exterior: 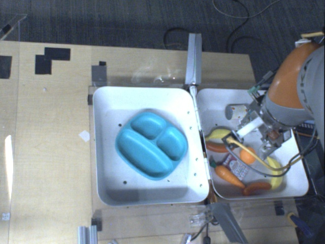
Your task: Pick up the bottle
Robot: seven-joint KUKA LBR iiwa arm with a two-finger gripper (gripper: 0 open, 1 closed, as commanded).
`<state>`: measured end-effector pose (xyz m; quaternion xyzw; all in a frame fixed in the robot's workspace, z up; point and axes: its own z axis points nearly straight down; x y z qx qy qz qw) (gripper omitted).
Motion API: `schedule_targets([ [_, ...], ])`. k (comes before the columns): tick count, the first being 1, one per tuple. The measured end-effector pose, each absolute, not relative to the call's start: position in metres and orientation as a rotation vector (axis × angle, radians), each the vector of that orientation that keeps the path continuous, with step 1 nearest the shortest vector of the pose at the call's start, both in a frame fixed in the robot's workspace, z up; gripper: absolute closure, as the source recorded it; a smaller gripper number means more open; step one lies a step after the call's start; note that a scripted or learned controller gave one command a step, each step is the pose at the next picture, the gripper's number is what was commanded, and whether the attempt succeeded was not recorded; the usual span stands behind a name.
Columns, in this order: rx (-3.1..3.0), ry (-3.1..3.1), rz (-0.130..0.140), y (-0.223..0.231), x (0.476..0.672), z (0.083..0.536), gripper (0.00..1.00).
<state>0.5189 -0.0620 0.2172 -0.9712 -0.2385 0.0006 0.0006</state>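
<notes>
Many toys crowd the bottle in the right bin, bottom right of frame. We can't tell the gripper fingers' state; we might grab a carrot instead.

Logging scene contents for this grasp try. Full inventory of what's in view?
white bins: 2, white, side by side on the bench
divided plate: 1, blue, three compartments, middle of the left bin
bottle: 1, dark label with a clear body, lying in the right bin among the toy food
carrot: 1, orange, right bin, next to the bottle
bananas: 2, yellow, right bin, one near the divider, one along the front right
sausages: 2, red-brown, right bin, one at the front edge, one near the divider
orange ball: 1, orange, right bin under the gripper
arm: 1, grey with orange band, from the right
gripper: 1, over the right bin
</notes>
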Motion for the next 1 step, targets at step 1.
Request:
schedule_targets([
  [1,-3.047,-0.758,0.005,-0.0617,0.5207,0.2252,1.0],
])
